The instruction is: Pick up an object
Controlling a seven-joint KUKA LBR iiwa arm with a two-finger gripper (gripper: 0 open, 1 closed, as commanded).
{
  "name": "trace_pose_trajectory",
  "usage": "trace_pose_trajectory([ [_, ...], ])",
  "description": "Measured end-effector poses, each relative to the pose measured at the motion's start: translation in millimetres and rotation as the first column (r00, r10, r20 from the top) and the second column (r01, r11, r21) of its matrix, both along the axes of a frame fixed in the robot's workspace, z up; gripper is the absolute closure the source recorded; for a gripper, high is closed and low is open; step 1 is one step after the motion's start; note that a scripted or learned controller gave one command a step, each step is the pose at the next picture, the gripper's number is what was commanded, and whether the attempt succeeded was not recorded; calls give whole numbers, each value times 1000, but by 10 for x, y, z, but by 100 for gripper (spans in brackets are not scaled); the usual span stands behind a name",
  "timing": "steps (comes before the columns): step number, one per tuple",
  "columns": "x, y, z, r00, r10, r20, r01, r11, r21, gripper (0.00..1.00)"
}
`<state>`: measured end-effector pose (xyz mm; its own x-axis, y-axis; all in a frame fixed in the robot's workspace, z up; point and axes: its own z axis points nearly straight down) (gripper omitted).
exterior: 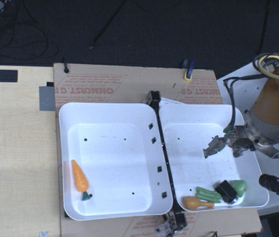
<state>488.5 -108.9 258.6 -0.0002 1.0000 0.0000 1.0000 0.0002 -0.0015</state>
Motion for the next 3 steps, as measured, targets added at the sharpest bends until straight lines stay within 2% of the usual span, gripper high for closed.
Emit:
trace_pose_trajectory([
  [1, 642, 496, 850, 1000, 7, 11, -7, 1000, 0, 0],
  [2, 606, 462, 893, 1000, 1, -3, -1, 1000, 0, 100],
  [3, 731, 1086, 1356, 1000, 7, 4, -7, 1000, 2, 100],
])
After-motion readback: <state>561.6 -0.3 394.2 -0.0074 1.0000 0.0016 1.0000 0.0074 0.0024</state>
